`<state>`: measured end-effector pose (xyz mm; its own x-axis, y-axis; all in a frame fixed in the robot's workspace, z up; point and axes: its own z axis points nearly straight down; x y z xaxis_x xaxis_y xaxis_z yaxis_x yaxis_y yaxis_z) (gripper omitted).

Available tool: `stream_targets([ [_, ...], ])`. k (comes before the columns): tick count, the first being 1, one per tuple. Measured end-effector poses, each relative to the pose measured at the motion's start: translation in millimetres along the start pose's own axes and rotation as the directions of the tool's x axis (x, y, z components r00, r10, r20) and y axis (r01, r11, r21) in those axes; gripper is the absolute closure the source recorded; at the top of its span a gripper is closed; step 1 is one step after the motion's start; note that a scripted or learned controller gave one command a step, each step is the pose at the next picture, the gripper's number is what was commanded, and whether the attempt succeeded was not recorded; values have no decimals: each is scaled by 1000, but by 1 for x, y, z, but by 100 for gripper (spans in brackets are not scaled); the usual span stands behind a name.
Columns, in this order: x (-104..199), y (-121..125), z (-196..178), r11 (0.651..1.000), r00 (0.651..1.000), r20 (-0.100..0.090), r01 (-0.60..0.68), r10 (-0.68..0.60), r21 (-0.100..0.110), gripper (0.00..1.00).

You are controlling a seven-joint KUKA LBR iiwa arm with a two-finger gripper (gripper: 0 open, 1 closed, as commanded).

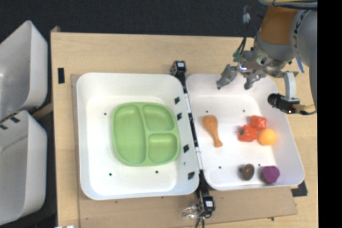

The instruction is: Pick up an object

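Observation:
My gripper [237, 80] hangs over the far edge of the right bin [224, 173], its two grey fingers spread apart and open, nothing between them. Below it in the bin lie a tan drumstick-shaped piece [212, 129], two red pieces [251, 128] touching each other, and an orange ball [267, 137] against them. A brown piece [246, 171] and a purple piece [270, 174] sit near the bin's front edge. All of them are well in front of the gripper.
The left bin [96, 179] holds a green divided plate [144, 133]. Black clips [188, 131] run along the seam between the bins. White bin-like shapes [18, 69] stand off the bench at the left. A black fitting [280, 101] sits at the right bin's right rim.

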<state>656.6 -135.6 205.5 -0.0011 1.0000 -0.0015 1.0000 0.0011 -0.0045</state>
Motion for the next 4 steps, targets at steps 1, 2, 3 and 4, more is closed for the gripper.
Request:
stream_targets([
  [1,-9,-7,52,1000,1000,0,-2,2,1,0],
  [2,-10,-5,39,1000,1000,0,-2,2,-4,100],
  [3,-9,4,-19,1000,1000,-1,1,-1,-8,100],
  [4,-11,5,-70,1000,1000,0,2,-2,-9,100],
])
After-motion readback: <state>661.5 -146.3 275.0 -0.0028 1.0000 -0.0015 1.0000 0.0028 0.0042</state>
